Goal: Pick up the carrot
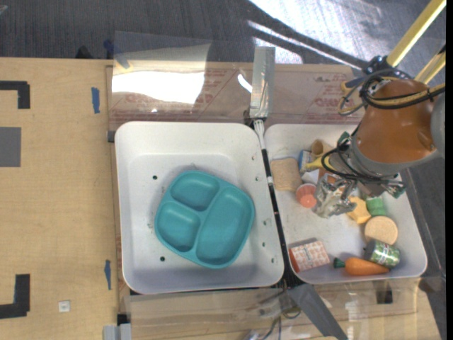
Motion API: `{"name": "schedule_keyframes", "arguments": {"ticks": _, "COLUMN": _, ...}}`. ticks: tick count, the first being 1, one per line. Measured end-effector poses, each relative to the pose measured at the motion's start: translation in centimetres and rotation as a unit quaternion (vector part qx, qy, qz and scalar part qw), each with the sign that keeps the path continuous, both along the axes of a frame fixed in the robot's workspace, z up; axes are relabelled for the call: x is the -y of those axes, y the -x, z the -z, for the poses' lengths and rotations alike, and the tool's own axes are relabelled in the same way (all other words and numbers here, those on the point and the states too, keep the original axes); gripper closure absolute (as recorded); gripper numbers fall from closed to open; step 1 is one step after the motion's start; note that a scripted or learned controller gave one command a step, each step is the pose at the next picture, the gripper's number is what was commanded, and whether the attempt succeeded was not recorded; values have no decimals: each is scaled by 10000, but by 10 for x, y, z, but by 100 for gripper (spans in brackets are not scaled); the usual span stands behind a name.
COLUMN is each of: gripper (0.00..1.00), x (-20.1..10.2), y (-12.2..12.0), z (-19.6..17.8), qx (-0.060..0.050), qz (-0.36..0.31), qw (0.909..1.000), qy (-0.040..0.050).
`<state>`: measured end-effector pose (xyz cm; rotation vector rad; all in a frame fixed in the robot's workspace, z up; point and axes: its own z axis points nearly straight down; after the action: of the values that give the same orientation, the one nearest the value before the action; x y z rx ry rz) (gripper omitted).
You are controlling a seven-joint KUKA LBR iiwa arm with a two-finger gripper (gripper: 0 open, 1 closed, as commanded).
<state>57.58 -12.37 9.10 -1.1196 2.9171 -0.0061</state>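
A: Where's the carrot (pixel 363 265) sitting rn?
B: Lying flat at front edge of right bin (pixel 417 261), touching the green can (pixel 386 253).
A: Tool (pixel 334 198)?
B: Hanging over mid bin near the red ball (pixel 306 198), apart from carrot. Grip state: can't tell.

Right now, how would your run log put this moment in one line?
task: pick carrot | orange carrot with green top: lying at right white bin front, untouched | gripper: above bin middle, away from carrot | teal divided plate: left bin
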Motion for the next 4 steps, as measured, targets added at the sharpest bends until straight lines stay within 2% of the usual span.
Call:
{"name": "schedule_keyframes", "arguments": {"ticks": 1, "gripper": 100, "x": 69, "y": -19, "z": 2, "qx": -22, "qz": -140, "qw": 9999, "qy": 22}}
{"name": "schedule_keyframes", "arguments": {"ticks": 2, "gripper": 100, "x": 99, "y": 42, "z": 1, "qx": -42, "qz": -1583, "qw": 9874, "qy": 35}}
{"name": "schedule_keyframes", "arguments": {"ticks": 3, "gripper": 100, "x": 100, "y": 58, "z": 1, "qx": -15, "qz": 614, "qw": 9981, "qy": 22}}
{"name": "schedule_keyframes", "arguments": {"ticks": 4, "gripper": 100, "x": 42, "y": -2, "z": 1, "qx": -12, "qz": 929, "qw": 9957, "qy": -9}}
